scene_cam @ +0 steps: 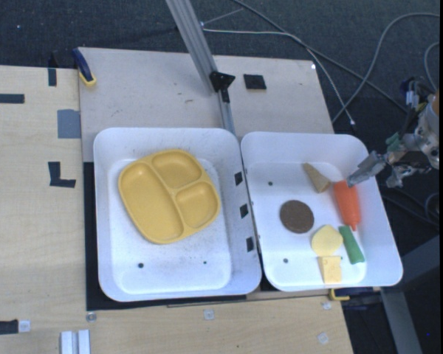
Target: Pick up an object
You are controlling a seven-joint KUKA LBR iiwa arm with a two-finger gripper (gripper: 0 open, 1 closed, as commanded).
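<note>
Arm [428, 135] cut off at right edge

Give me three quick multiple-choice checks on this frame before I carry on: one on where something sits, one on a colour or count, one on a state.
1. Where does the yellow divided plate lie?
A. in the left bin
B. in the right bin
C. on the bench behind the bins

2. What colour is the round flat disc in the right bin?
A. green
B. brown
C. blue

3. How does the gripper stand to the carrot?
A. it has lifted it clear of the bin
B. it hangs over the left bin, far from it
C. its tip is just above the carrot's upper end, and the carrot lies in the bin

Answers: 1 A, the plate rests on the floor of the left bin. 2 B, the disc is dark brown. 3 C, the carrot lies flat on the bin floor.
</note>
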